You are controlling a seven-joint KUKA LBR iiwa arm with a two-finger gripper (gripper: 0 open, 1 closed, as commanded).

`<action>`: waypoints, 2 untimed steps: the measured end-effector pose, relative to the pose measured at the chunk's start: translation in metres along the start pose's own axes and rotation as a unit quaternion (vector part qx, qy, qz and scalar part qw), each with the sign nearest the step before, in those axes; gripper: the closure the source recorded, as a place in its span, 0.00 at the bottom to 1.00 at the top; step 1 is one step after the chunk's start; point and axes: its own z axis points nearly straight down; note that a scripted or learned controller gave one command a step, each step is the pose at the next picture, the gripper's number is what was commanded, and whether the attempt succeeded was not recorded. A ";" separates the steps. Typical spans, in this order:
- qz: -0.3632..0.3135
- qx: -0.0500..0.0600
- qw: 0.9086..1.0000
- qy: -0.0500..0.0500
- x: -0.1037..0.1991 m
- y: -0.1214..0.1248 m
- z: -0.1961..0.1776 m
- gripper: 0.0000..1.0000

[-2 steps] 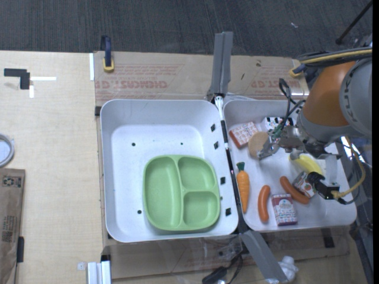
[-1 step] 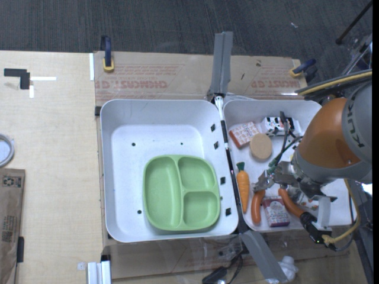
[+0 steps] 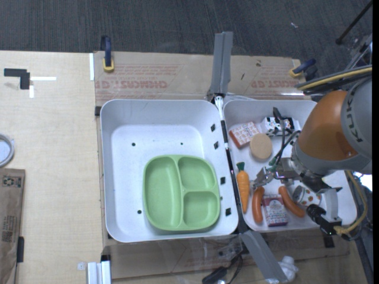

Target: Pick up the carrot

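The carrot, orange with a small green top, lies lengthwise along the left wall of the right bin. My gripper hangs just right of the carrot, over the upper end of a red sausage. It is open, with nothing between its fingers. The grey arm with its orange band reaches in from the right and hides part of the bin's right side.
The right bin also holds a round tan bun, a red-and-white packet, a small pink box and a second sausage. In the left bin sits a green divided plate.
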 end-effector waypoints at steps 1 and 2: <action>0.002 0.000 1.000 0.000 -0.001 0.000 -0.009 1.00; -0.075 0.000 0.997 0.000 0.057 0.050 -0.099 1.00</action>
